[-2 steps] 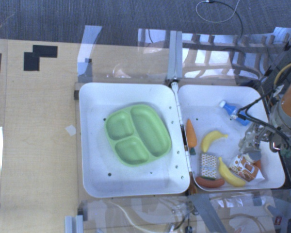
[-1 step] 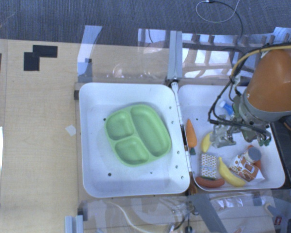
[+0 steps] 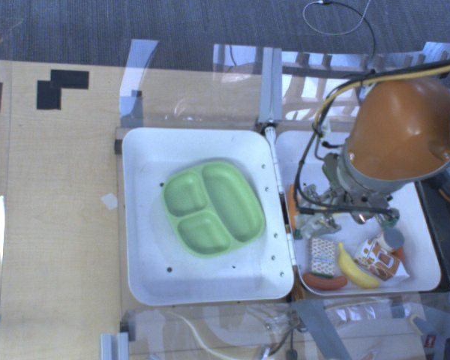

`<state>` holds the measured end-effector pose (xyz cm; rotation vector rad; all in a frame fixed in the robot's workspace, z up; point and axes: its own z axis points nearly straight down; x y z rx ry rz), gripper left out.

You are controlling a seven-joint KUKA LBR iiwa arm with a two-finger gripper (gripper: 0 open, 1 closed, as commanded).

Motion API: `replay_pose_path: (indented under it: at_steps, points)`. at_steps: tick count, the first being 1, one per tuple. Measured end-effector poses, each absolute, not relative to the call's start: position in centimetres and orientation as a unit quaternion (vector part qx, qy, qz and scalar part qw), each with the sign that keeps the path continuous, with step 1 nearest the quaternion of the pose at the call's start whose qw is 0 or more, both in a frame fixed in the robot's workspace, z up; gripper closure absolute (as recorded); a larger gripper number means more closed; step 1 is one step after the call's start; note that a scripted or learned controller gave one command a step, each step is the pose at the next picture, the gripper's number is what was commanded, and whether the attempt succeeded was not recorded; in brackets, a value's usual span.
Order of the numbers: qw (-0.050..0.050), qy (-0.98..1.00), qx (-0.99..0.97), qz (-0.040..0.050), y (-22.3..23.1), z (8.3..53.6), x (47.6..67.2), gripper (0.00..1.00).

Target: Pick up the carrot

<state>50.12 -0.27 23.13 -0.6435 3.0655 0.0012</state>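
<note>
The carrot (image 3: pixel 292 207) looks like a thin orange strip lying along the left wall of the right bin (image 3: pixel 427 265), beside the divider. My gripper (image 3: pixel 328 217) hangs low over the middle of that bin, just right of the carrot, under the big orange wrist band (image 3: pixel 401 130). The wrist hides much of the gripper, and I see nothing held in it.
In the right bin's front lie a yellow banana (image 3: pixel 356 270), a red sausage (image 3: pixel 324 280), a speckled packet (image 3: pixel 322 255) and a small printed carton (image 3: pixel 380 259). The left bin (image 3: pixel 146 276) holds a green divided plate (image 3: pixel 213 208). Cables (image 3: pixel 337 96) loop off the arm.
</note>
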Motion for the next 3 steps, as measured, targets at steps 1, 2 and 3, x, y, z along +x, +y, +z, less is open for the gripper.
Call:
replay_pose_path:
  at_steps: [1,2,3]
  points:
    - [0.003,0.951,-0.310,0.0001,-5.4,18.4,51.6,1.00]
    - [0.005,0.868,-0.497,-0.0001,-4.4,18.4,54.5,1.00]
    - [0.003,0.838,-0.546,0.0000,-2.1,20.0,50.6,1.00]
